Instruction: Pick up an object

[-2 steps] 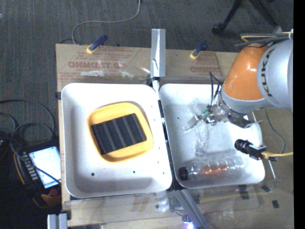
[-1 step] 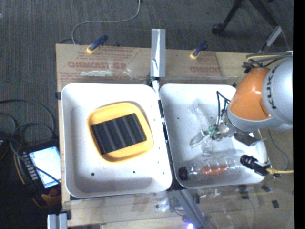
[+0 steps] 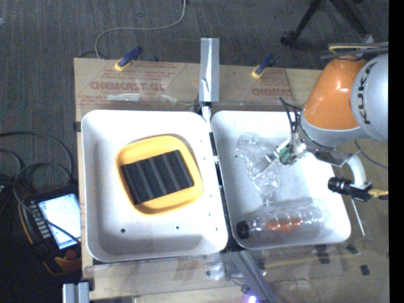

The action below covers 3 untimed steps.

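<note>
My pincer (image 3: 285,154), its opening impossible to tell, hangs over the right bin (image 3: 341,232) beside crumpled clear plastic (image 3: 259,163): light, flimsy, slippery; best pinched at a fold.

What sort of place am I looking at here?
Most likely a robotics lab or test bench, not a home or shop. A grey and orange robot arm reaches over two white bins on a clamped board, with loose cables and an office chair base on carpet.
</note>
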Each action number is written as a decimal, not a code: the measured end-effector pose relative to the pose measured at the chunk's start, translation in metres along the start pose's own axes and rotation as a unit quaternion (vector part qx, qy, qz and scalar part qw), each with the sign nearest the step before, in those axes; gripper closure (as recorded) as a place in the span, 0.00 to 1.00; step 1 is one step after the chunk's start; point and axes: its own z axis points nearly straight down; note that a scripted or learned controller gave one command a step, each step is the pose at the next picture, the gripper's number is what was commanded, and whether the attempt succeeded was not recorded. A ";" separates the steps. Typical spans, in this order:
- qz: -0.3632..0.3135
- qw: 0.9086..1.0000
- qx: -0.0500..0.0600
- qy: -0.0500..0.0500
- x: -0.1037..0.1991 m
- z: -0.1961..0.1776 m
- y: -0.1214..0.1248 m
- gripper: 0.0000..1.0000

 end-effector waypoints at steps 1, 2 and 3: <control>-0.040 0.999 -0.006 -0.004 0.002 0.065 -0.008 0.00; -0.040 0.999 -0.007 -0.004 0.002 0.055 -0.006 1.00; -0.059 0.998 0.003 0.001 0.010 -0.027 0.073 1.00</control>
